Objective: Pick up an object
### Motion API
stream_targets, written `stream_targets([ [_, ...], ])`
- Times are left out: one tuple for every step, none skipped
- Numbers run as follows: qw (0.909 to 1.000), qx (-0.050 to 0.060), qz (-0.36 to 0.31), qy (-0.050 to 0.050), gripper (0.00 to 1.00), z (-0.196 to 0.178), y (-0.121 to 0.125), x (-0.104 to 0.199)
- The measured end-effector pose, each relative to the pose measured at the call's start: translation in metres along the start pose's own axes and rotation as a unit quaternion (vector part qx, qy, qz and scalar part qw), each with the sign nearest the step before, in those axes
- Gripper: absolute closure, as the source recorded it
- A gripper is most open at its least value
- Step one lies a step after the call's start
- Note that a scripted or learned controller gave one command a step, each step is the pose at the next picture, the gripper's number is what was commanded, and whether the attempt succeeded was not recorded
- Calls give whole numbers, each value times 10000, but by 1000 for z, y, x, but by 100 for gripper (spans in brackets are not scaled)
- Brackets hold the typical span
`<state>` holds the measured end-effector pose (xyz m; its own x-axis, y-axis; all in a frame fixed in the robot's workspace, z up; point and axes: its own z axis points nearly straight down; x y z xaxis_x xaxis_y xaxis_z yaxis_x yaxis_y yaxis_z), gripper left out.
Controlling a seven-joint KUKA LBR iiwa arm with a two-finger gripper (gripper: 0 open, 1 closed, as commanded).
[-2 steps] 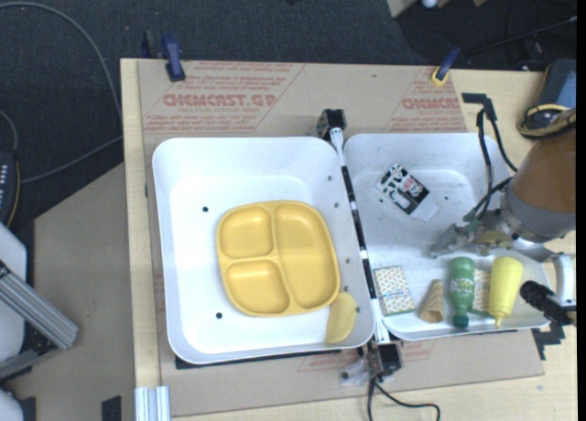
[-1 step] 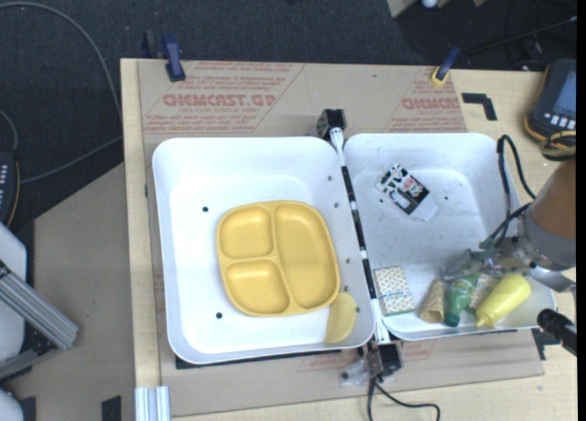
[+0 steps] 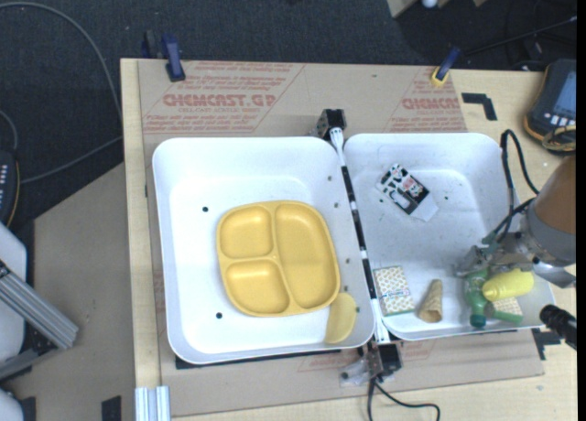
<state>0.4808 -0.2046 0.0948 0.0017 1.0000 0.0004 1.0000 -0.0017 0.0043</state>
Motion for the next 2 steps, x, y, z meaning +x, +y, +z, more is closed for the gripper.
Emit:
stream_targets([
  [10000, 14, -17, -2, 100, -43, 63, 51],
  [10000, 18, -21, 5, 100, -89, 112, 176],
])
